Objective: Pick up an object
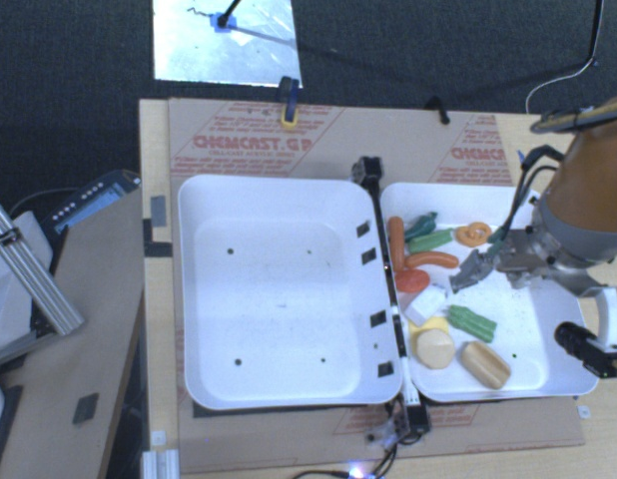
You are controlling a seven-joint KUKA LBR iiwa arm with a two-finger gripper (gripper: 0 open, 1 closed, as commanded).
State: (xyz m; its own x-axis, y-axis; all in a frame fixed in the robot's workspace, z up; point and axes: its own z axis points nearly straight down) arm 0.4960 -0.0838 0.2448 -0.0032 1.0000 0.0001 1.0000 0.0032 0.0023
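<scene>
Gripper (466,270), state unclear, hovers just right of the orange sausage (432,260).

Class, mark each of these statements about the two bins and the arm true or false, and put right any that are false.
1. All the toy foods lie in the right bin. True.
2. The gripper is above the left bin. False: it is over the right bin, near the red pieces.
3. The green pickle lies beside the tan bread roll. True.
4. The orange slice lies at the near edge of the right bin. False: it lies toward the far edge.
5. The round cream ball sits in the left bin. False: it sits in the right bin, near the divider.
</scene>
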